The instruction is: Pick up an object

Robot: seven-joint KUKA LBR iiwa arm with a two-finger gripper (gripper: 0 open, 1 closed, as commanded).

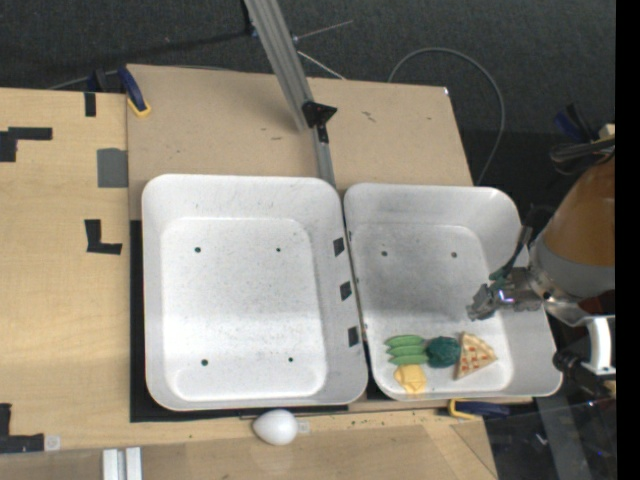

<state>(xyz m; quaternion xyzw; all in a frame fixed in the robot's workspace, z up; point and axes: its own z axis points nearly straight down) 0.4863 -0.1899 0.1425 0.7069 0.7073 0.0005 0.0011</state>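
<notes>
Several small toys lie along the front edge of the right bin [420, 218]: a green ridged piece [405, 346], a yellow piece [410, 376] just below it, a dark teal lump [441, 350] and an orange pizza-slice shape [474, 355]. My gripper [490, 300] hangs over the bin's right side, a little above and right of the pizza slice. Nothing shows between its tips. The grey arm with its orange band [590, 223] comes in from the right.
The left bin [240, 288] sits beside the right one. A white egg-like object [275, 427] rests on the bench in front of the left bin. A metal rod [285, 53] slants down from the top to the gap between the bins.
</notes>
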